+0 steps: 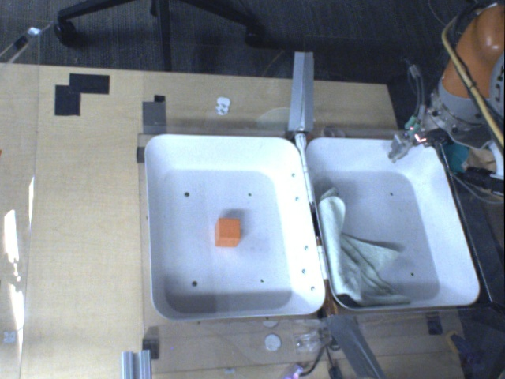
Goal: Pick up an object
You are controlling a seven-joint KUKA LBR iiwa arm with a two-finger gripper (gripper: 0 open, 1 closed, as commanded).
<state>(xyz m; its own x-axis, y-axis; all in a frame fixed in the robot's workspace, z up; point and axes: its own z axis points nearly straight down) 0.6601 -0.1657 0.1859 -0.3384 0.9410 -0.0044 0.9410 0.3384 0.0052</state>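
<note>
Orange cube [228, 232] centre of left bin [166, 212], crumpled cloth [351, 255] lower left of right bin [442, 235], gripper [404, 144] upper right, blurred, grip state unreadable, arm [477, 54] cut off at frame edge.

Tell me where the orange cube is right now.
The orange cube sits near the middle of the left bin, apart from its walls; the crumpled cloth lies in the right bin.

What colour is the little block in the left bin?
Orange. The block shows clearly in the camera view, against the white floor of the left bin.
</note>
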